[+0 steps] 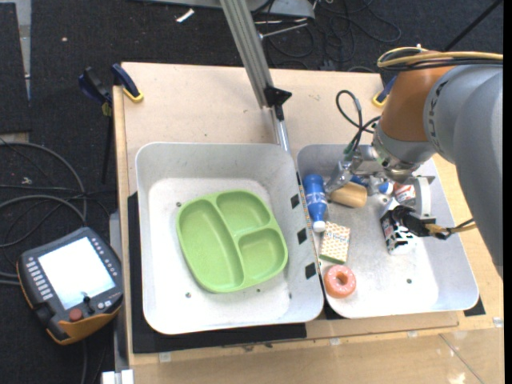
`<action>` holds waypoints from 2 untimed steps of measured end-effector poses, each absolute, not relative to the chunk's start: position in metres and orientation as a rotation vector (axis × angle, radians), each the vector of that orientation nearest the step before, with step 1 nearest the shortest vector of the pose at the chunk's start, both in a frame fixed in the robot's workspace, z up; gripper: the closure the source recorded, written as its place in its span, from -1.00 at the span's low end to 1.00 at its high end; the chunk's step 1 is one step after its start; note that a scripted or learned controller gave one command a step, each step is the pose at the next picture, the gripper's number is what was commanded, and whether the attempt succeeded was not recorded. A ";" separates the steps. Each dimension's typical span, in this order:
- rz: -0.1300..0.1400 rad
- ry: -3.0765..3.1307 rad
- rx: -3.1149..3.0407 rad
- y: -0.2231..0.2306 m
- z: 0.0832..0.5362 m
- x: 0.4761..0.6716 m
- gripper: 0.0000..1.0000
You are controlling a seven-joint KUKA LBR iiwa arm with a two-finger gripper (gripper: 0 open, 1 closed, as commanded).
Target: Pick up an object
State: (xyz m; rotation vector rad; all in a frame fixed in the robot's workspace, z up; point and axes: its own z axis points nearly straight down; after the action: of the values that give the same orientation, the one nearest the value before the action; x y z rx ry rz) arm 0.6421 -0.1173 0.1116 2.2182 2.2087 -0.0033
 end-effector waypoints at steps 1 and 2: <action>0.005 2.218 2.219 -0.116 0.154 0.642 1.00; 0.008 2.219 2.213 -0.113 0.218 0.646 1.00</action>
State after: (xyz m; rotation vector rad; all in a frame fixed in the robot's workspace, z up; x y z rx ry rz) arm 0.6456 -0.1127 0.2182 2.2133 2.2192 0.0078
